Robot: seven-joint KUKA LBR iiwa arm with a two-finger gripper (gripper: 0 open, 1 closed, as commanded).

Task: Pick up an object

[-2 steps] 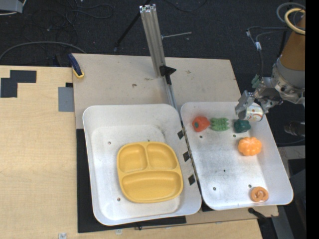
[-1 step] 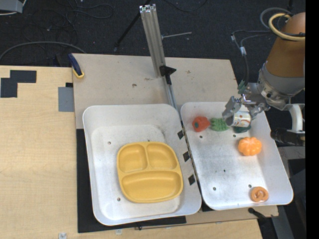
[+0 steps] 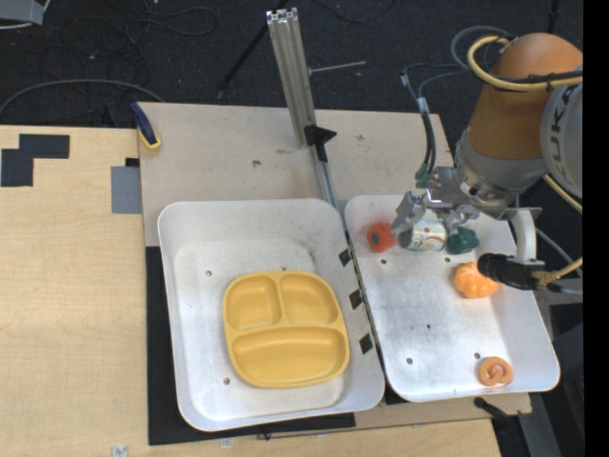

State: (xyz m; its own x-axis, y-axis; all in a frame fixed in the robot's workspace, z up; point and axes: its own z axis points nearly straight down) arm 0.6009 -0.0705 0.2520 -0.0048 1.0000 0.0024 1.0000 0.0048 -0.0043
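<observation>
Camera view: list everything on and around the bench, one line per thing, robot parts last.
Left bin: one, white, left half of the bench.
Right bin: one, white, beside the left bin.
Divided plate: one, yellow, three compartments, in the left bin.
Red-and-green toy: one, far left corner of the right bin.
Green object: one, far side of the right bin, by the gripper.
Orange object: one, right side of the right bin.
Orange ring: one, near right corner of the right bin.
Metal post: one, silver, upright behind the bins.
Arm: one, grey with orange band, reaching in from the right.
Gripper: one, low over the right bin's far side.
</observation>
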